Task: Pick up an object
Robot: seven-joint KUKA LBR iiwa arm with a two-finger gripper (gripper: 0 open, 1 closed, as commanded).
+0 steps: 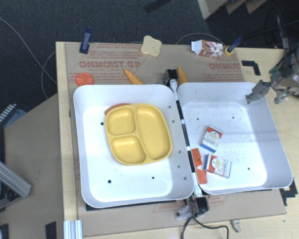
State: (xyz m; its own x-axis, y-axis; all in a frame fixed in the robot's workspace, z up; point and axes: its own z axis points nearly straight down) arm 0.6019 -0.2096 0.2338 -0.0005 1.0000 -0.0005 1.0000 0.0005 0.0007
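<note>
The small cartons (211, 138) in the right bin (269, 133) are the likeliest pick: one white, blue and orange box lies flat near the bin's middle, another (220, 167) lies just below it beside an orange-red piece (196, 159) against the left wall. They look light, stiff cardboard, slightly crushable, and lying flat they offer thin edges; I would take the upper one across its short sides. The hand (269, 87) hovers at the bin's upper right rim, well apart from them, holding nothing; whether it stands wide or narrow I cannot tell. The left bin (89, 133) carries a yellow divided plate (138, 133).
</note>
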